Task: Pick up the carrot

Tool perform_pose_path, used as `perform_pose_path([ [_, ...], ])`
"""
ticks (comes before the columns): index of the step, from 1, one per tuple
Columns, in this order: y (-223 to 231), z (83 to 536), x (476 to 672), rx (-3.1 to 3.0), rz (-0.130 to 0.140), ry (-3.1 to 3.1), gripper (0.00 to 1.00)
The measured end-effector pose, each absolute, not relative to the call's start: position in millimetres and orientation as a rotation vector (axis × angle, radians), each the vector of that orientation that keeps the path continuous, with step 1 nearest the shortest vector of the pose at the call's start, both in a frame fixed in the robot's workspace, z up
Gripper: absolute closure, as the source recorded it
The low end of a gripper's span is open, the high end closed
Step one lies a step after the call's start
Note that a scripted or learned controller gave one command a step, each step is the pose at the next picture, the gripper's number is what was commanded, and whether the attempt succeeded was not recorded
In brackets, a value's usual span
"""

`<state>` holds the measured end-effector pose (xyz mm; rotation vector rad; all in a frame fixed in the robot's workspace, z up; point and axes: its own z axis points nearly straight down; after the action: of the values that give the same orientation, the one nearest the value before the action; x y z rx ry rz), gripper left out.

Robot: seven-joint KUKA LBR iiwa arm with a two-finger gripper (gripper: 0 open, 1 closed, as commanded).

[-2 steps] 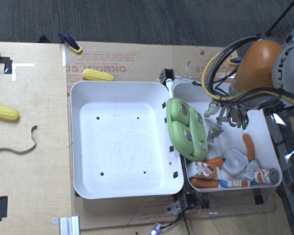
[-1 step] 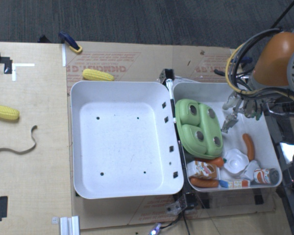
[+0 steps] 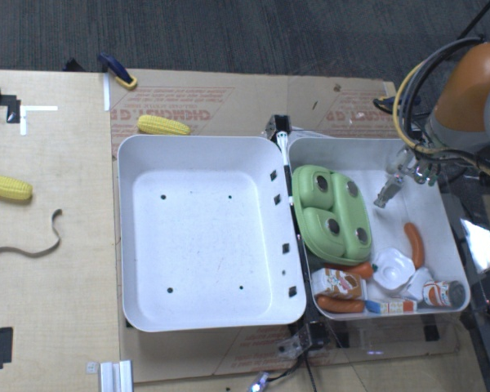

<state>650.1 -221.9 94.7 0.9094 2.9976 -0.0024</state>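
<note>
The carrot (image 3: 414,244), a short orange stick, lies on the floor of the right bin (image 3: 355,155) close to its right wall. My gripper (image 3: 389,191) hangs over the same bin, up and to the left of the carrot and a short way from it, beside the green moulded tray (image 3: 331,213). Nothing is visibly held in it. The arm with its orange band (image 3: 465,88) reaches in from the right.
Along the right bin's front edge lie a reddish sausage (image 3: 340,305), a small packet (image 3: 340,282), a white cup (image 3: 394,269) and a lying bottle (image 3: 443,294). The left bin (image 3: 147,162) stands beside it. Two toy corn cobs (image 3: 163,125) (image 3: 6,188) rest on the bench.
</note>
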Motion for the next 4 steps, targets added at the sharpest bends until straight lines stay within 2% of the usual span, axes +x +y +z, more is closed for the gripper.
perform_pose_path([
  [1, -154.6, 93.5, 597.7, 0.644, -0.001, 3.069, 0.0],
  [2, -112.5, 93.9, 632.4, 0.889, -0.003, 3.005, 0.0],
  [3, -158.2, 94.3, 651.6, 1.29, -0.006, 2.854, 0.0],
  [4, -222.3, 119.8, 655.1, 1.393, -0.002, 2.806, 0.0],
])
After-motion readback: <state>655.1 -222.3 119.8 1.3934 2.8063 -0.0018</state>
